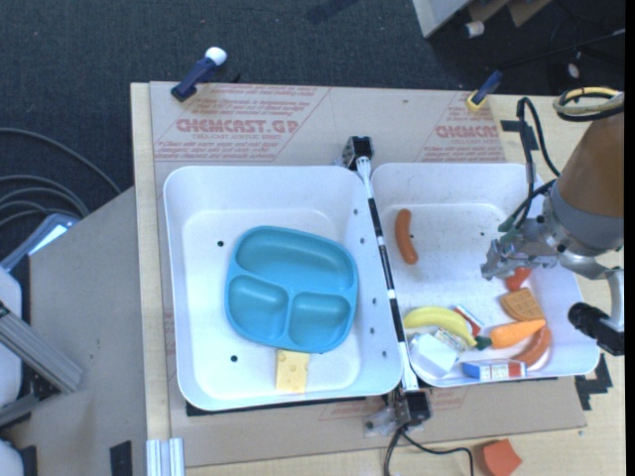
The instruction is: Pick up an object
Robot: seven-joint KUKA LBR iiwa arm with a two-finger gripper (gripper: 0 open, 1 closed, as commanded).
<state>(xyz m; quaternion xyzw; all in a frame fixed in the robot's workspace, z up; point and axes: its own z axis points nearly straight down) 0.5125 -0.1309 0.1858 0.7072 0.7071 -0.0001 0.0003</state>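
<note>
Dark carpet surrounds the worktop (248,117); my fingers (511,264), state unclear, hover above a light, stiff cracker (520,305) — grip its edges

The scene is evenly and brightly lit from above, so the two white bins (189,296) come close to washing out, with soft pale shadows along their inner walls and a faint one under the blue plate (291,288) toward the left bin's near edge. The bench (298,127) top is mid-toned with no hard glare, while the dark carpet (89,38) beyond its far edge stays dim and grainy. Focus is fair at the middle, but the arm (595,181) at the right edge is soft and smeared, and small items in the right bin's near corner lose fine detail.
</note>
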